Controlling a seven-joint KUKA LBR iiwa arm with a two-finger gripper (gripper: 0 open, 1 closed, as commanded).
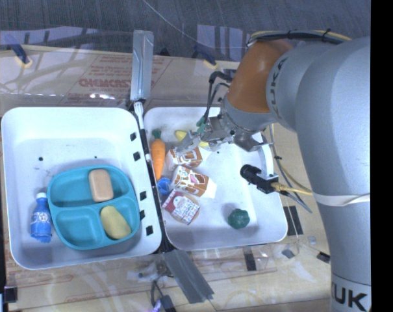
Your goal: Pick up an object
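My gripper hangs low over the back of the right bin, just above the topmost of three red-and-white snack packets. The other two packets lie in a row toward the front. An orange carrot lies along the bin's left wall. A small yellow piece sits just left of the gripper. A dark green lump rests near the front right. Nothing can be seen held by the gripper.
The left bin holds a teal divided plate with a tan block and a yellow oval, plus a blue bottle. The grey arm covers the right bin's far right side.
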